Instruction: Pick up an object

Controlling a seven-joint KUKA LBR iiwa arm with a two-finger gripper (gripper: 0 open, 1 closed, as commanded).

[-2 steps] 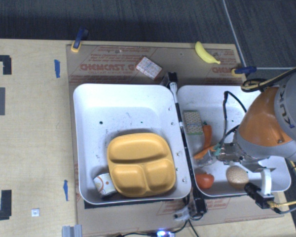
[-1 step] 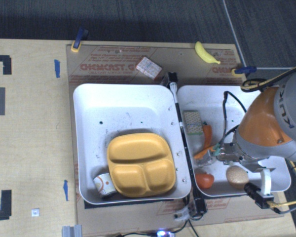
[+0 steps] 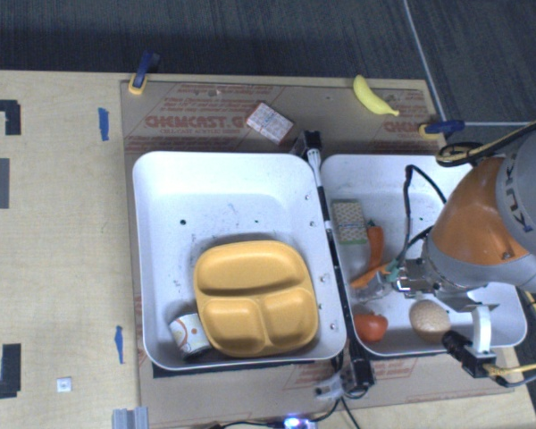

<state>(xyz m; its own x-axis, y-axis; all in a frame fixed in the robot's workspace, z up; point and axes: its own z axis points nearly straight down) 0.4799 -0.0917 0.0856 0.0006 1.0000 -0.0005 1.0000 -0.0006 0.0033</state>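
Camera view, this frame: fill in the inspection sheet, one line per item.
Surface: two white bins, left bin and right bin, on cardboard.
Job's things: tomato, egg-shaped object, carrot, sponge in right bin.
Clutter: yellow tray and small ball in left bin; banana and small box on cardboard.
Grippers: gripper low in right bin by carrot.
Cables: black cable over right bin.
Surroundings: dark carpet.

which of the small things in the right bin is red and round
The tomato, at the right bin's near edge. The carrot is orange and long; the egg-like ball is beige.
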